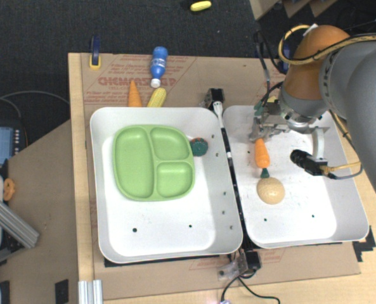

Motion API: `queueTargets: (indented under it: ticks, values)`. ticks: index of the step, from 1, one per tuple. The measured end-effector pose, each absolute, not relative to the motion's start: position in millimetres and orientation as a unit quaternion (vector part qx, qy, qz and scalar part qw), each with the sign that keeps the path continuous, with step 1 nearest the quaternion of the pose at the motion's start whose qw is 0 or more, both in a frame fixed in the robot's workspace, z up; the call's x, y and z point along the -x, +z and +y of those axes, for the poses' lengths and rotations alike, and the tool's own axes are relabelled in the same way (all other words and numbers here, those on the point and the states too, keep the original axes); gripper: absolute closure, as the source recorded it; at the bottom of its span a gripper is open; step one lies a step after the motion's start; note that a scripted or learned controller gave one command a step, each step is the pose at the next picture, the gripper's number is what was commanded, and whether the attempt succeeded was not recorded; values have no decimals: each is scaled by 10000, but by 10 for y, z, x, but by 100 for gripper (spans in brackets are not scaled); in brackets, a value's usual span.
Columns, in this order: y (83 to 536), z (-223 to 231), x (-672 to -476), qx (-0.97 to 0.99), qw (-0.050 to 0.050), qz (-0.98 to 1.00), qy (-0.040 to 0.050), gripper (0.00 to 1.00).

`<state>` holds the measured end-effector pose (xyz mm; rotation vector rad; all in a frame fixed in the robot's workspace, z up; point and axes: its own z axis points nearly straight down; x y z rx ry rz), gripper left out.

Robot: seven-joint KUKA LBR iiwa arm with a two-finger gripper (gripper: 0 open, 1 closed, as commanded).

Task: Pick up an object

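An orange toy carrot [261, 154] with a green tip lies in the right bin [340, 223], near its back left. A beige round ball [271, 190] sits just in front of the carrot. My gripper [267, 130] hangs right over the carrot's far end, under the orange wrist band [314, 49]. I cannot tell whether it touches the carrot. In the left bin [168, 233] rests a green divided plate [153, 162], with a small dark teal object [200, 146] at the plate's right edge.
Behind the left bin, on the cardboard, lie a blue-and-white bottle [157, 65], an orange piece [134, 95] and a yellow piece [156, 97]. A black part [214, 97] sits at the back between the bins. A black cable end [308, 161] hangs over the right bin.
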<state>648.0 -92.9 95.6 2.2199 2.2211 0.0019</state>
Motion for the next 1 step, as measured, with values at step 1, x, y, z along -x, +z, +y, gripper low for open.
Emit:
queueTargets:
  ticks: [1]
  values:
    - [2152,-1143,-5543,-7089,3,7053,2,100]
